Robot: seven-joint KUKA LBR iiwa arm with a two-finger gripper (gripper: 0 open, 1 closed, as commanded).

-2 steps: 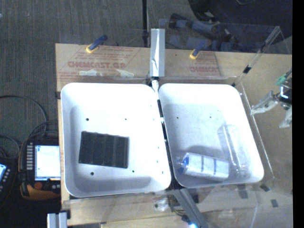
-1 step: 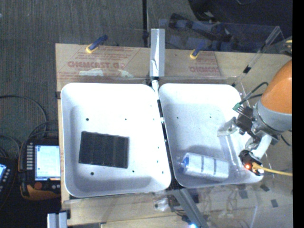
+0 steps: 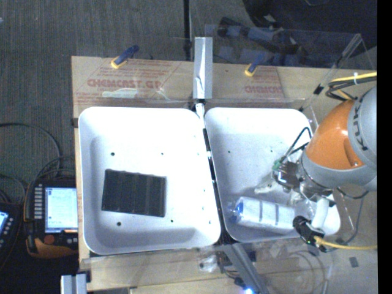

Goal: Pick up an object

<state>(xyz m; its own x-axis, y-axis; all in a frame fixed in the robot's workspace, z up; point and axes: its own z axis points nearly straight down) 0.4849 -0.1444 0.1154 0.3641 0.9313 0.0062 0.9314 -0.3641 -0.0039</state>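
A clear plastic bottle (image 3: 263,213) with a blue cap lies on its side near the front wall of the right bin (image 3: 245,139). My gripper (image 3: 283,177) hangs low over that bin's right side, just above and behind the bottle, under the orange band of the arm (image 3: 334,143). Whether it touches the bottle is unclear. A flat black rectangular block (image 3: 134,193) rests on the floor of the left bin (image 3: 141,127), far from the gripper.
The two bins meet at a central divider (image 3: 209,164). A metal post (image 3: 202,69) stands behind them on the cardboard-covered bench, with two clamps (image 3: 124,56). Cables trail from the arm at the front right (image 3: 331,244).
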